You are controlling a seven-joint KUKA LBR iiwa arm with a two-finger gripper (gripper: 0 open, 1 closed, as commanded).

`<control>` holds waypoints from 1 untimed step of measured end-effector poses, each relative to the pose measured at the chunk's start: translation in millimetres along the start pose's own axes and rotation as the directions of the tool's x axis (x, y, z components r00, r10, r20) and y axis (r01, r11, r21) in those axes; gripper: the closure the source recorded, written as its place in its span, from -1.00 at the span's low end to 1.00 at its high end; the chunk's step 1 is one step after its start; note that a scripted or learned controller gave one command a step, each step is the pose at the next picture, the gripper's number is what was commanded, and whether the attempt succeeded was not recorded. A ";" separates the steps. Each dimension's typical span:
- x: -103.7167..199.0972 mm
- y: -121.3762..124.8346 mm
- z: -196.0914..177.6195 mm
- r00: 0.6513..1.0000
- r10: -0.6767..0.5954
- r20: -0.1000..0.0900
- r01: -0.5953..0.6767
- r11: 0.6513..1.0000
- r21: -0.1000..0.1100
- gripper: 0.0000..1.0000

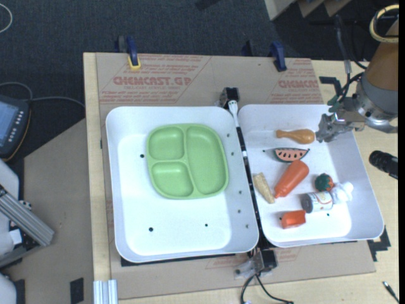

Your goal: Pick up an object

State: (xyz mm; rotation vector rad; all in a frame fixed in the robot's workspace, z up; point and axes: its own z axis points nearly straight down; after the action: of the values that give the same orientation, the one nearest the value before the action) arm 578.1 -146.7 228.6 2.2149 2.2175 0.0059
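Arm came in from 3 o'clock, orange band above the wrist, grey wrist below it. End effector sat over the upper right part of the right bin, just beside the thick end of the chicken drumstick. Couldn't tell if it was touching the drumstick or hovering above it. Finger state: couldn't tell, too small and dark to resolve. Nothing visibly between them.

Right bin contents:
- Drumstick, tan, lying flat, at 12 o'clock of the group.
- Watermelon slice just below it, at 6 o'clock of the drumstick.
- Carrot, orange, tilted, near bin centre, top end touching or nearly touching the watermelon.
- Pale bread-like stick at 9 o'clock of the carrot, close to the bin's left wall.
- Small green and red item at 3 o'clock of the carrot.
- Small bottle lying on its side, white cap toward 3 o'clock, just under the green item.
- Small red block at 6 o'clock of the carrot, near the bottle's base.

Left bin carried a green three-compartment plate, sitting toward 12 o'clock of the bin.

Both bins rested side by side on a brown board on the bench, two blue clamps along its 12 o'clock edge.
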 end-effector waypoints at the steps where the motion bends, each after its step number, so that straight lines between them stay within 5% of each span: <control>1: 55.7 -27.4 1.3 1.000 -0.004 -0.006 0.004 1.000 0.011 1.00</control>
State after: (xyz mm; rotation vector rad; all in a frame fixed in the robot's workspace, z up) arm 550.7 -91.1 226.9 2.2190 2.2304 0.0002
